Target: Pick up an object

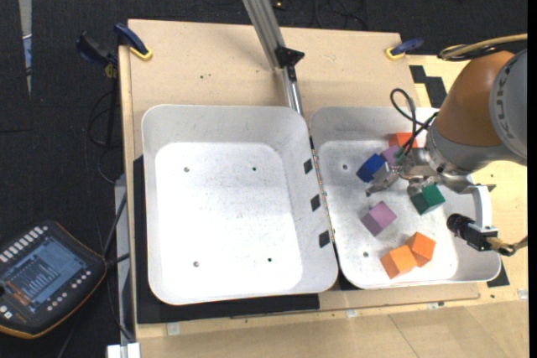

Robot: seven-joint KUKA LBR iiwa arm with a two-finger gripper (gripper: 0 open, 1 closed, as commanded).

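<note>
The right bin (348, 264) holds several small blocks: a blue one (370, 168), a purple one (378, 218), a green one (428, 199), two orange ones (398, 262) (422, 247) near the front, and an orange-red one (404, 140) partly hidden behind the arm. My gripper (388, 180) reaches in from the right and hangs low over the bin, between the blue block and the green block, just above the purple one. No block shows between its fingers.
The left bin (168, 138) lies beside the right one on the wooden bench. A metal pole (256, 0) slants down to the gap between the bins. A teach pendant (42, 277) rests on the floor at the lower left.
</note>
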